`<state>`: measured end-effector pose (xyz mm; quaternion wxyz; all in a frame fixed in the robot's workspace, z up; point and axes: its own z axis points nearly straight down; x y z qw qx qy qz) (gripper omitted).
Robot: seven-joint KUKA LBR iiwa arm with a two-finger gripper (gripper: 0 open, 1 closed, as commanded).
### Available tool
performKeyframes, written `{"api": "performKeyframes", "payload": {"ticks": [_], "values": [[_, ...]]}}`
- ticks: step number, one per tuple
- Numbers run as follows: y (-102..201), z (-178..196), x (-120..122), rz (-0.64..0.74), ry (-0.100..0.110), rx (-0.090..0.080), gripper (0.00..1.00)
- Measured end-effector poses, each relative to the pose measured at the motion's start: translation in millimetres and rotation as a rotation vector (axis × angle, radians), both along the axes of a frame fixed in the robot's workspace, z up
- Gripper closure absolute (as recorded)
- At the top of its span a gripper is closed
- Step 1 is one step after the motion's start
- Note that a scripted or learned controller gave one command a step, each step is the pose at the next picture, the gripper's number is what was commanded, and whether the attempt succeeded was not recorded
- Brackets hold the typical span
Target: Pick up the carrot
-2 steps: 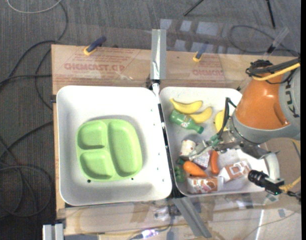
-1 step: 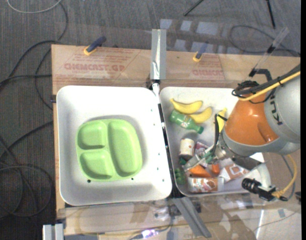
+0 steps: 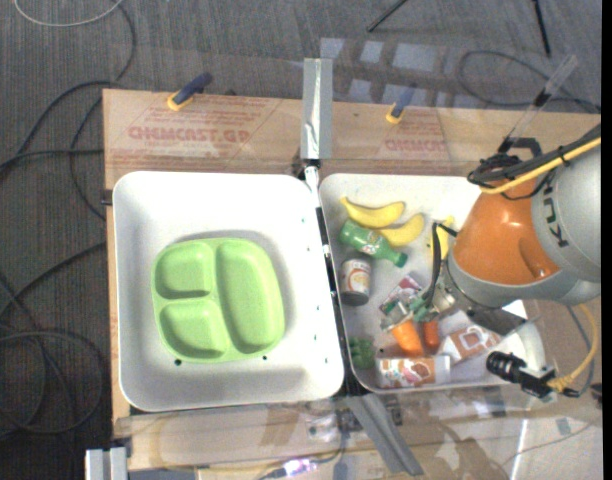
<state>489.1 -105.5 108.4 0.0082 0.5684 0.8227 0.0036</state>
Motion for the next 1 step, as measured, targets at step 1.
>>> {"api": "performKeyframes", "payload": {"ticks": [1], "values": [[56.8,81.3,13.9,0.061,0.021,0.003,1.0]]}}
